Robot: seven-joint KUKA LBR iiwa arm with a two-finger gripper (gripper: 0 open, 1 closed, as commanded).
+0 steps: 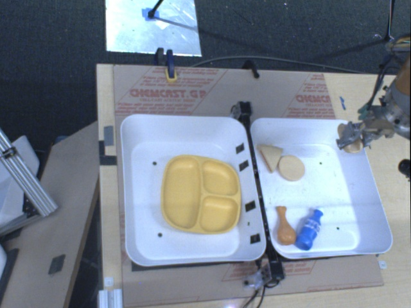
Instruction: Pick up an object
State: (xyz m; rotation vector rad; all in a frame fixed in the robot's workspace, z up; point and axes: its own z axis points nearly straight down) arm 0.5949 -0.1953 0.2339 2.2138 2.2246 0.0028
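The gripper (352, 137) is hovering over the right bin's (372, 197) far right rim, with a tan object (352, 147) showing beneath it; whether the jaws are apart or clamped cannot be told. A blue bottle (309, 229) and orange drumstick (284, 226) are lying near the front wall.

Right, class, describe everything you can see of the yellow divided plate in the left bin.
The yellow divided plate is a rounded-square dish that looks like matte plastic, pale yellow all over. Raised ridges split it into three compartments: one tall one along its left side and two smaller ones stacked on the right. It lies flat and right way up, turned slightly askew, near the middle of the left bin, resting on the white floor. Nothing lies in it and nothing else touches it.
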